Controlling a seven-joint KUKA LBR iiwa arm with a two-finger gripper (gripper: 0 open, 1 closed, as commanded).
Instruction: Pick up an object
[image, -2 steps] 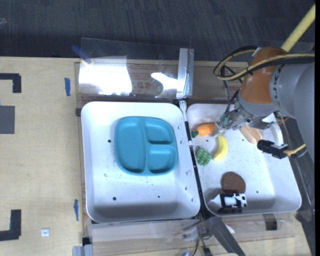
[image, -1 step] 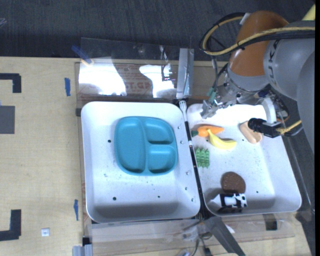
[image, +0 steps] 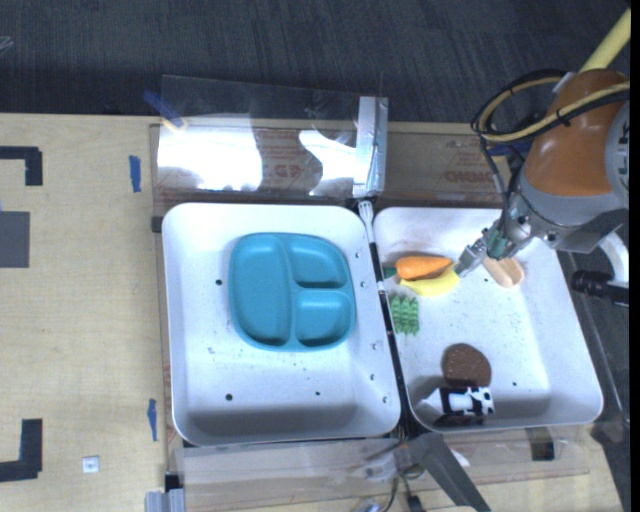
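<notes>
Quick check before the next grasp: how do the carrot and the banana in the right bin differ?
The carrot is orange with a green end toward the bin divider; the banana is plain yellow. The carrot lies farther back in the right bin, the banana just in front of it, touching or nearly so. The carrot tapers; the banana curves. Both are small toys lying flat, roughly crosswise, close to the gripper.
</notes>
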